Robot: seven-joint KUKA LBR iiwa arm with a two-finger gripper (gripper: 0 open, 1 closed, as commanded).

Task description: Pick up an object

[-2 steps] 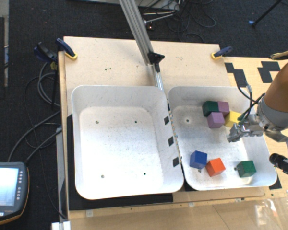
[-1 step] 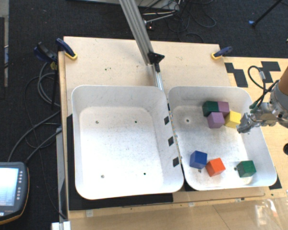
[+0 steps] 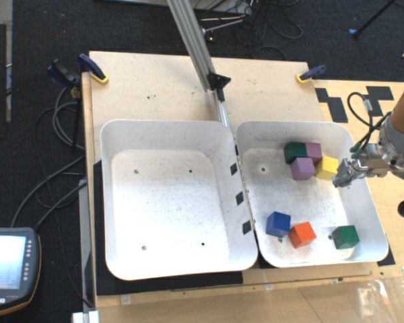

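Observation:
The right bin [image 3: 363, 200] holds several coloured blocks. A dark green block [image 3: 295, 151], two purple blocks [image 3: 314, 150] [image 3: 302, 169] and a yellow block [image 3: 326, 167] cluster at its far side. Near the front lie a blue block [image 3: 278, 223], an orange block [image 3: 301, 234] and a green block [image 3: 345, 236]. My gripper [image 3: 345, 176] reaches in from the right and hangs just right of the yellow block, close to its edge. Nothing shows in its grasp.
The left bin [image 3: 121, 180] stands beside the right one, with a thin divider rim between them. A slanted metal pole [image 3: 192, 36] crosses the bench's far side. Clamps [image 3: 93, 69] [image 3: 311, 73] sit at the board's far corners. Cables run near the arm at right.

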